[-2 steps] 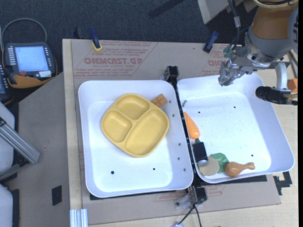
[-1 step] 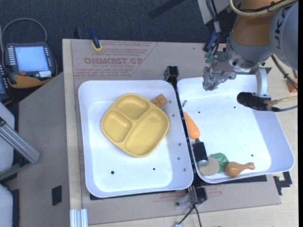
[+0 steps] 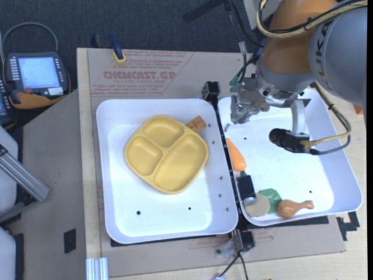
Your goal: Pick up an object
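Nearest you, along the right bin's front edge, sit a drumstick toy, a green piece and a tan disc, close together. Farther back, an orange carrot lies by the divider (beside a small black block). Beyond it the hand hovers; you cannot tell its opening. The left bin holds a yellow divided plate.

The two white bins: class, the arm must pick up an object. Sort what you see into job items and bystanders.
Job items: gripper, carrot, drumstick, green piece, round beige piece, black block.
Bystanders: yellow divided plate, small brown block, handheld screen unit.
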